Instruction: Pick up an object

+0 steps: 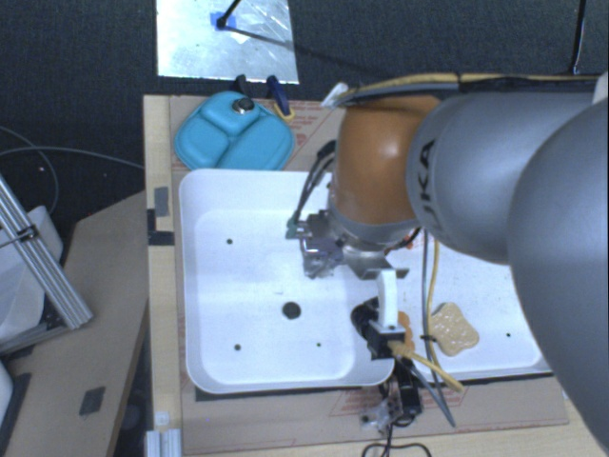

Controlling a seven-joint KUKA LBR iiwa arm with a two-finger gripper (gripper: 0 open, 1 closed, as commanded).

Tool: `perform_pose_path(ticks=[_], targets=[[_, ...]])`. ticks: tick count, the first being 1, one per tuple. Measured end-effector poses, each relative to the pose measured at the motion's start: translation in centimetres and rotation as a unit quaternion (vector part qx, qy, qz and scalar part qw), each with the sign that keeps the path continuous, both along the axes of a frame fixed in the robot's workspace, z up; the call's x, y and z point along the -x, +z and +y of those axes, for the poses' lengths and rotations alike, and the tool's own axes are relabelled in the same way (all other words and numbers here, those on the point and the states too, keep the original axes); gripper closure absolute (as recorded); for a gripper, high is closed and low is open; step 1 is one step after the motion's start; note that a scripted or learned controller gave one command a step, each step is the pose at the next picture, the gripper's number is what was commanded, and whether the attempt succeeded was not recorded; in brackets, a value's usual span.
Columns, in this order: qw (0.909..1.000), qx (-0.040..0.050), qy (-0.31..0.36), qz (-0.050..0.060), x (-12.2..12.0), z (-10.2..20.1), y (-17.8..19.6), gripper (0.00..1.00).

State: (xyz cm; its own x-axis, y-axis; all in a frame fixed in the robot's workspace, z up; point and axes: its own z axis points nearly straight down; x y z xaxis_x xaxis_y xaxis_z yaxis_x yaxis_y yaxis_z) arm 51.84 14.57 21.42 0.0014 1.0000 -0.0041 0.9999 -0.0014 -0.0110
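**Figure.** Slanted overhead view of the counter (164,350) carrying two white bins.

- **Arm.** The grey arm (514,179) reaches in from the counter's right edge and covers most of the right bin (495,350). Its orange band (381,160) sits directly above the wrist.
- **Claw.** The claw (319,248) hangs below the band, over the right-hand part of the left bin (228,284), close to the wall the two bins share. It shows as a small cluster of grey metal, partly hidden under the wrist and seen almost end-on. Whether it is wide or narrow cannot be told.
- **Object of the task.** A tan, lumpy flat piece (453,328) lies on the floor of the right bin, toward the counter's near edge. It is apart from the claw and just clear of the arm's outline. The far half of that bin is hidden by the arm.
- **Left bin.** A dark round spot (291,310) sits near the middle of the floor, nearer the counter's near edge than the claw. It is too small to tell whether it is a loose thing or a mark.
- **Surroundings.** A blue moulded tray (233,136) rests at the counter's far edge, beyond the left bin, its near rim meeting the bin's far wall. A silvery sheet (226,22) lies past the far edge, cut off at the top.
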Motion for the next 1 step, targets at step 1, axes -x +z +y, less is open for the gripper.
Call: perform_pose_path(ticks=[1], targets=[[0.9999, -0.004, 0.002, -0.012, -2.59, 0.79, 10.56, 1.0]])
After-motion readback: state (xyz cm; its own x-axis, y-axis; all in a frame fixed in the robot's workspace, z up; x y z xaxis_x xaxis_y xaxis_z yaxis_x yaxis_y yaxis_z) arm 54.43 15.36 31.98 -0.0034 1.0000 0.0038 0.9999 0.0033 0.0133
